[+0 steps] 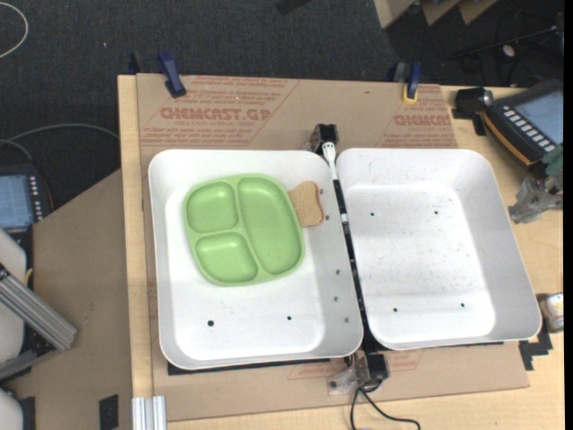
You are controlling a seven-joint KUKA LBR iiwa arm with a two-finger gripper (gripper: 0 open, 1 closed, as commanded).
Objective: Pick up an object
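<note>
Green and glossy, the divided plate lies in the left bin, a tan slab, perhaps bread or cork, touching its right rim. Either is pickable. How the gripper stands I cannot tell. Risk: fingers could skid off the plate's shallow rim, or nudge the slab aside.

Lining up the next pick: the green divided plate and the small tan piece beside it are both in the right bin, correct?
Not quite. The camera view shows the green divided plate and the small tan piece in the left bin, not the right bin.
</note>
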